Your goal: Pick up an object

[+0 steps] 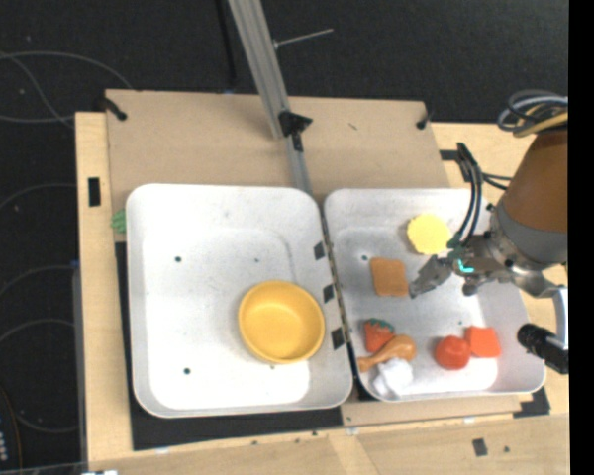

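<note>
Starting nearest the camera, at about five o'clock, a white crumpled item (396,375) is seen in the right bin (495,384), with an orange-and-green toy (379,335) just above it and a red-orange object (465,348) at four o'clock. A yellow bowl (281,322) is set in the left bin (178,265). Farther on, a brown block (389,277) and yellow disc (428,233) are seen. The gripper (431,275) hangs just beside the block; whether it is spread cannot be told.

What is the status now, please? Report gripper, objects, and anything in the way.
Gripper low over right bin, nothing seen held. Nearest: brown block, yellow disc. Yellow bowl in left bin. No obstruction seen.
</note>
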Motion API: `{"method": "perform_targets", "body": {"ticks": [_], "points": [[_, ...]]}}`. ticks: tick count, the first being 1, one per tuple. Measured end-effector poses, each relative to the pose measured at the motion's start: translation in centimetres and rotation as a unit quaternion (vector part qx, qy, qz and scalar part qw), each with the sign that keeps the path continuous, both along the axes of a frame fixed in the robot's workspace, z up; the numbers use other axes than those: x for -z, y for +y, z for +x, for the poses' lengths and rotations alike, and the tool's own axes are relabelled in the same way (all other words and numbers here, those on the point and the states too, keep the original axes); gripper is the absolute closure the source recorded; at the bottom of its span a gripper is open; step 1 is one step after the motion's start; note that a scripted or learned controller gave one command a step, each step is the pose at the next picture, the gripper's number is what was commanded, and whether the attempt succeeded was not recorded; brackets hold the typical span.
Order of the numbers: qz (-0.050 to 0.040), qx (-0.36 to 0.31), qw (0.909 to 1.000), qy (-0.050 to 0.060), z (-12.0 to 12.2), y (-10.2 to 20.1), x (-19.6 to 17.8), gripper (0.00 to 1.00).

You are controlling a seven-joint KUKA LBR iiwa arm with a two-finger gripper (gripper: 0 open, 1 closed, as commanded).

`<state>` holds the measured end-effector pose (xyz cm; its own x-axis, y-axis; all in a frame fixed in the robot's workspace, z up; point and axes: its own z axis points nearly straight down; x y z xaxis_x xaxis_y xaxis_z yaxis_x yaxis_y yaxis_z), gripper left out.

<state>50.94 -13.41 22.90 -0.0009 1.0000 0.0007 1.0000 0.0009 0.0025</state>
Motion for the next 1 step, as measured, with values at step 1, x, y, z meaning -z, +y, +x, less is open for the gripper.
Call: {"method": "perform_targets", "body": {"ticks": [1], "points": [[-0.0009,0.001,1.0,0.004,0.08,-0.3,6.3,0.0]]}}
